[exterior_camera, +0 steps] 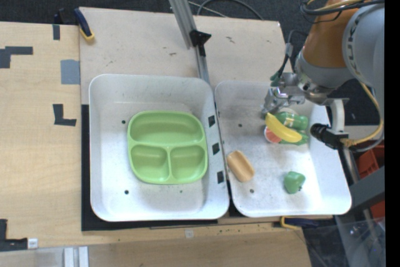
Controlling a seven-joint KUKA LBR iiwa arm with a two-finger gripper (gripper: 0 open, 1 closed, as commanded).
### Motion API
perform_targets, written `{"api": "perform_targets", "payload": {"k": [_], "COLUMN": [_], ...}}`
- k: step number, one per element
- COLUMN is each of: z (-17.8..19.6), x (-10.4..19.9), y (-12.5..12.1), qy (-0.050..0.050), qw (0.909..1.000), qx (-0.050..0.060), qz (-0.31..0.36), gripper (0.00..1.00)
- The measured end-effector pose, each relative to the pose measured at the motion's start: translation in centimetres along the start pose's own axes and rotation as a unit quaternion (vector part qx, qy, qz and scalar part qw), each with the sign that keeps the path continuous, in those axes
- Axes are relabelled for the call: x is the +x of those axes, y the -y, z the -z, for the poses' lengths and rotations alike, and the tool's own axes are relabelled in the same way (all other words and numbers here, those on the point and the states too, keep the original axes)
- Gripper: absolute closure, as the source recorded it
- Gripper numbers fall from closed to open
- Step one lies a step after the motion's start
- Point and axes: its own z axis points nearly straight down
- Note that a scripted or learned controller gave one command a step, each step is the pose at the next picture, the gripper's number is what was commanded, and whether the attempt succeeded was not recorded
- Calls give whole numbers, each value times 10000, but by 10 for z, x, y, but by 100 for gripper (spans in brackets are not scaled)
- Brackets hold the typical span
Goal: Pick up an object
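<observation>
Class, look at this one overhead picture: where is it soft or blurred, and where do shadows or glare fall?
Camera view: light is even, with no strong glare on the white bins; the green divided plate casts a faint shadow; the claw above the banana looks soft, its detail too small to read; the whole frame is coarse and low in resolution.
</observation>
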Motion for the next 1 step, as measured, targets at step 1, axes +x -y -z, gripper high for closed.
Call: {"api": "perform_targets", "payload": {"k": [1], "z": [45], "x": [2], "y": [-8], "qy": [0], "qw": [10000], "qx": [-3], "qz": [6], "gripper": [100]}}
